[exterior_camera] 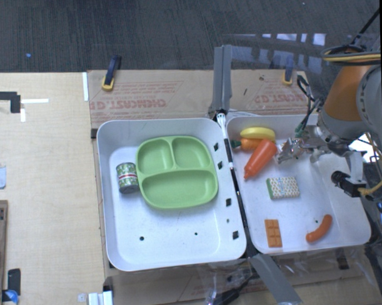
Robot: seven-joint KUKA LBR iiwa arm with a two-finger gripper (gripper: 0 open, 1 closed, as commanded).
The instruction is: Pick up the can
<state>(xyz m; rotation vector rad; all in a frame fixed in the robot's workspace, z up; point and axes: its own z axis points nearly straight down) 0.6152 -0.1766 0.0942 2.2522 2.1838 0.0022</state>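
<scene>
One gripper [290, 149] sits low over the right bin [344, 237], in its upper half, reaching in from the right on the grey arm [348, 96] with the orange band. Metal finger parts point left toward the carrot; can't tell from this angle how wide they stand, and nothing shows between them. Carrot [260, 158] lies just left of the tips, tilted, fat end up-right, very near or touching, can't tell which. Banana [257, 133] lies just above the carrot by the bin's top wall. Patterned sponge [283, 187] lies below the gripper, apart from it. Orange waffle block [273, 233] is near the bin's front left, sausage [319, 228] at front right.

Can [127, 178] is in the left bin [169, 249], well apart from the gripper, on the far side of the divider. It lies at the left side of the bin, just beside the left edge of the green divided plate [177, 171]. It looks upright or slightly tilted, long axis roughly vertical in the view, grey top end facing up, green label around it.
</scene>
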